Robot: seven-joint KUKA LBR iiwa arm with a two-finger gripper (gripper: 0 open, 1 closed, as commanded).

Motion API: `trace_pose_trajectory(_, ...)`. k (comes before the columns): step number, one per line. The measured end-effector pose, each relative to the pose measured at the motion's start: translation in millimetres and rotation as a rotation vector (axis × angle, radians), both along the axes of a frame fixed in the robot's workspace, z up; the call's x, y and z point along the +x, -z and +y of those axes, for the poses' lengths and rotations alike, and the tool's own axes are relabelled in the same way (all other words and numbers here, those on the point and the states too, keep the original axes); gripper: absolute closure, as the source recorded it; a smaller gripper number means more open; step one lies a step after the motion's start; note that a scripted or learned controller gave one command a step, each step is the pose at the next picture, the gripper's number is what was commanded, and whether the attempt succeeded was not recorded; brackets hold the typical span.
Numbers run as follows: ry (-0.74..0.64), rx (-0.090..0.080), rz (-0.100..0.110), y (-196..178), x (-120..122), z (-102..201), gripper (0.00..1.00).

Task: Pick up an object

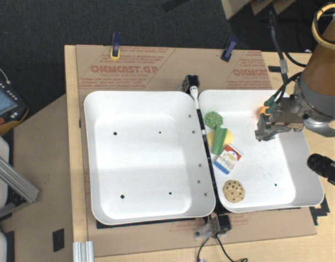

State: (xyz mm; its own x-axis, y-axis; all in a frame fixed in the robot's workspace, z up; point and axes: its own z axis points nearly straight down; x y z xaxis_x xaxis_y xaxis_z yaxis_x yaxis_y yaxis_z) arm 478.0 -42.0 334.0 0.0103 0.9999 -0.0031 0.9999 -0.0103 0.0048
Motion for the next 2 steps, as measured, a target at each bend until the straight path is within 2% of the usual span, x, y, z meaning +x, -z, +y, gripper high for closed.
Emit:
trace_pose_trajectory(1,-0.017,0.005,0.007,6.5,1.3,63.9,1.00)
trace_pose_trajectory(2,-0.018,0.005,-0.001,-39.2,1.8,127.3,1.00)
